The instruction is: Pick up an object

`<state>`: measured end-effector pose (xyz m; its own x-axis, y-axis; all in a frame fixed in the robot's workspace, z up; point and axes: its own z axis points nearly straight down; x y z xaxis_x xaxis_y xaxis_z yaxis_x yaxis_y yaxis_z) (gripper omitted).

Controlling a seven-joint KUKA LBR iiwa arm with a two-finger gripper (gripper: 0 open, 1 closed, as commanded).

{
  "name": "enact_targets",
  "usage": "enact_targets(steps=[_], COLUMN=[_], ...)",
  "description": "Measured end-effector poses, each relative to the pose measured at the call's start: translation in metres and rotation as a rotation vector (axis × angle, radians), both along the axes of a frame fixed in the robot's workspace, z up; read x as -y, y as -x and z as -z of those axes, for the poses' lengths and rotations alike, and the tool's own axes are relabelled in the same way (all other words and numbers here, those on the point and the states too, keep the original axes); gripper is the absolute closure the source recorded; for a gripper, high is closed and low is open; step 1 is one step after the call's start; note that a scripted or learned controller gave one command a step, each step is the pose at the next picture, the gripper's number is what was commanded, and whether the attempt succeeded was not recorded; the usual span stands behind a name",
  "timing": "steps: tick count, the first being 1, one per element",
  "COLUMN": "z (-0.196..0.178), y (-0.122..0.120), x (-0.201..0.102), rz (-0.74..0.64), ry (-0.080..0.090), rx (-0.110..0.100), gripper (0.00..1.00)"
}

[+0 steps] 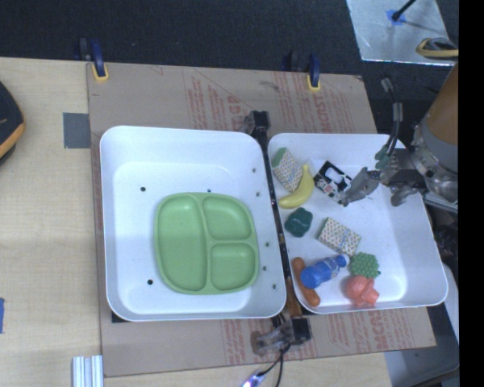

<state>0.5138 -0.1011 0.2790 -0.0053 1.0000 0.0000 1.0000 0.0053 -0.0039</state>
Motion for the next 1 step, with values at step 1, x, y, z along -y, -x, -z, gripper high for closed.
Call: enact_targets(steps=[1], z=[0.0924], y=[-0.0632], x=[0.0821], rz=[0.002], ry=[0.002], rx=[-0.001], gripper=[0.00])
